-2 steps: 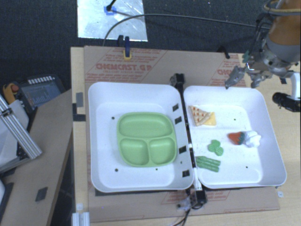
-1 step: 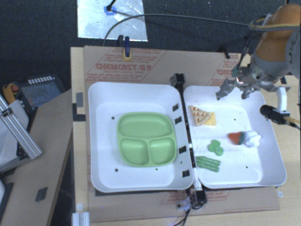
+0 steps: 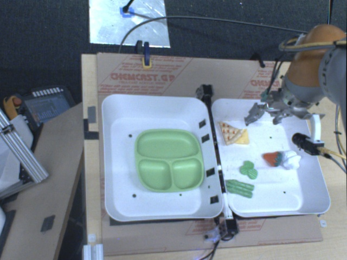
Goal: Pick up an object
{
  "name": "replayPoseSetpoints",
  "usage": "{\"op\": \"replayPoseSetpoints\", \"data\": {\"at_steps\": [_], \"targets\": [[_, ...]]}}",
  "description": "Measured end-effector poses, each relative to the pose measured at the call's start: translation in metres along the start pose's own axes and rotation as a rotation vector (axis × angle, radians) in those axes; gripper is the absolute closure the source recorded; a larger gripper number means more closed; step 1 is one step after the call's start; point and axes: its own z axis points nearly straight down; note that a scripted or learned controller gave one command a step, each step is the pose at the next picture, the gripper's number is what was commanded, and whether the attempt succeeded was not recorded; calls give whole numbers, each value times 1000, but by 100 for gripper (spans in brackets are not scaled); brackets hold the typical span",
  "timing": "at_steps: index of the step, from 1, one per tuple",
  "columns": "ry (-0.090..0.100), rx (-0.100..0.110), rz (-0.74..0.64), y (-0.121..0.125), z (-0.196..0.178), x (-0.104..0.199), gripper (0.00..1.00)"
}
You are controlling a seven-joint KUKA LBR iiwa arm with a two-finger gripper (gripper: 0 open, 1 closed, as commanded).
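While the gripper [image 3: 267, 114] hangs with its fingers spread and nothing between them over the far end of the right bin [image 3: 309, 199], the toast [image 3: 233, 133] lies nearest, just below it. Coming down well means centring over the toast and straddling its narrow width. It lies well apart from the broccoli [image 3: 249, 170] and bean [image 3: 239, 188].

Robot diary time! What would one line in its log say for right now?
arm: over right bin | gripper: open, holding nothing | nearest: pizza slice | also: strawberry, green pieces | left bin: green tray
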Motion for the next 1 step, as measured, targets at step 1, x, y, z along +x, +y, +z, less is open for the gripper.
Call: {"op": "replayPoseSetpoints", "data": {"at_steps": [1], "targets": [[1,-4,-4,7,57,7,0]]}}
